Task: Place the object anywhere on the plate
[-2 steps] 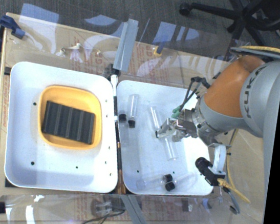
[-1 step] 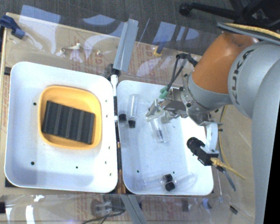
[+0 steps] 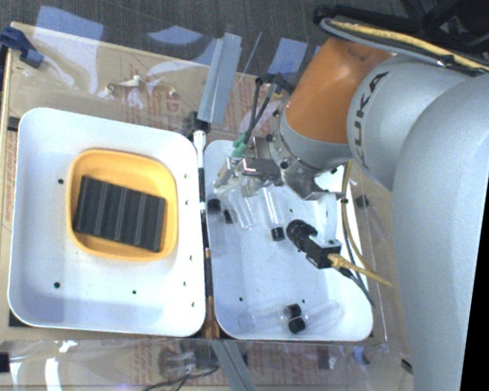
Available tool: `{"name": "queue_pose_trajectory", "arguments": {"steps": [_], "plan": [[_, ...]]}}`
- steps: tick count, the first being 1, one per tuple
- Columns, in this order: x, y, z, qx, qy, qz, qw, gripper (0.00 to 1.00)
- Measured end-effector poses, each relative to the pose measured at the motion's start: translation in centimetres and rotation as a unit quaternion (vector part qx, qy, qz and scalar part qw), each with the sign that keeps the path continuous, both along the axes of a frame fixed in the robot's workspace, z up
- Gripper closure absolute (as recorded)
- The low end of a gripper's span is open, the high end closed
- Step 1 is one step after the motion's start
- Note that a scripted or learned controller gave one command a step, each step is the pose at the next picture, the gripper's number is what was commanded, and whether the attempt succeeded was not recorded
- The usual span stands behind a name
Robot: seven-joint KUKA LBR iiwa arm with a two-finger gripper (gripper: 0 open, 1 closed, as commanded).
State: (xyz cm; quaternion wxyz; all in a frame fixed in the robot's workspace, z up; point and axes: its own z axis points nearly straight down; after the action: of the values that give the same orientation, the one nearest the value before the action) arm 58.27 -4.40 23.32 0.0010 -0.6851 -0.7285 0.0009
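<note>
**Gripper low over the right bin, tubes well apart from the plate**

Camera view. Centre left of the frame: left bin [image 3: 26,205], shallow and white, bearing a yellow plate [image 3: 128,163] with rounded corners. On the plate, a dark ribbed slab [image 3: 122,213], lying flat and covering most of the middle, with yellow rim bare all around it.

Just beside it, in the centre of the frame: right bin [image 3: 336,311], equally white and shallow, its upper right part hidden under the arm [image 3: 428,171]. Grey arm bulk down the whole right side of the frame, orange band [image 3: 326,93] at upper centre, just above the wrist.

Below the band, over the upper left corner of the right bin: gripper [image 3: 246,174], down close to the bin floor. Released, clenched or grasping something: cannot tell, the tip lost among glare and see-through plastic.

Right under and beside it: clear tubes [image 3: 257,205] with small black caps, lying tilted and close together on the floor of the right bin. Whether touched by the gripper or only near it, cannot tell.

Near the lower edge of the same bin, well apart from that group: lone tube [image 3: 300,317], clear, lying flat, with black caps at its middle.

All tubes in the right bin, apart from the plate in the left one.

Around both bins: pale wooden bench [image 3: 63,74], bare at the upper left of the frame.
</note>
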Motion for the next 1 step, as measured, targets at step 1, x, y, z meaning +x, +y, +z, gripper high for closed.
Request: {"name": "queue_pose_trajectory", "arguments": {"steps": [1], "plan": [[0.24, 2.05, -4.28, 0.0004, 0.002, 0.070, 0.9976, 1.00]]}}
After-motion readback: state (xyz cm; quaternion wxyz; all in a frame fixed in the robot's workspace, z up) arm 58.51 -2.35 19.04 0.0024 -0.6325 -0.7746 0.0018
